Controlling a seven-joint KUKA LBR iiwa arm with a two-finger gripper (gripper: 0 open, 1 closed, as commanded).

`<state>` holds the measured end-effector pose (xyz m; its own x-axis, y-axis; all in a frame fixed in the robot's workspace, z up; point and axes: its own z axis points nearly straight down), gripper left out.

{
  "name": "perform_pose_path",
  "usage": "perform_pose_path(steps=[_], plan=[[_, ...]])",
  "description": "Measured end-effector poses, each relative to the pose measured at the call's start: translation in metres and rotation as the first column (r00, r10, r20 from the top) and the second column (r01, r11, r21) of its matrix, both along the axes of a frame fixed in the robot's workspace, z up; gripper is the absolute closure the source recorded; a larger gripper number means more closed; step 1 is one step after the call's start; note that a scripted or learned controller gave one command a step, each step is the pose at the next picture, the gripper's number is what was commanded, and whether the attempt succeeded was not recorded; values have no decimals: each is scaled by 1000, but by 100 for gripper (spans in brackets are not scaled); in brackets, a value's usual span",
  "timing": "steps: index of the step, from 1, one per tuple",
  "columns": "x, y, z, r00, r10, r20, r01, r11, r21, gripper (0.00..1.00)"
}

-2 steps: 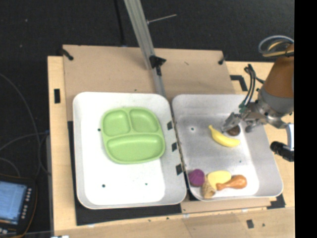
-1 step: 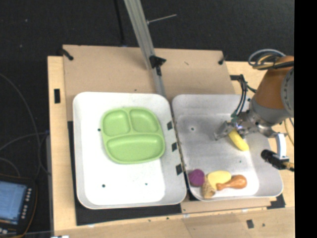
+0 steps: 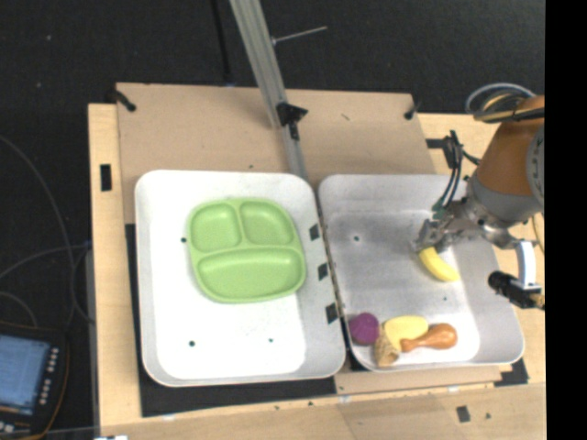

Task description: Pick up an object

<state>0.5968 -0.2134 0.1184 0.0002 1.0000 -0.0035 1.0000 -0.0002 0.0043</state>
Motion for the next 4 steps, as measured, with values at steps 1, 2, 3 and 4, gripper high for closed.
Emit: perform_pose_path(steps=[1,2,3,4], plan=[[8,6,53,1000,4,3,-4,1000,1,100],[2,9,104,1000,5,2,-5,1000,1,100],[2,3,149,1000,6,2,-6,1000,1,100],[3,2,184,1000,5,1,-5,1000,1,100]])
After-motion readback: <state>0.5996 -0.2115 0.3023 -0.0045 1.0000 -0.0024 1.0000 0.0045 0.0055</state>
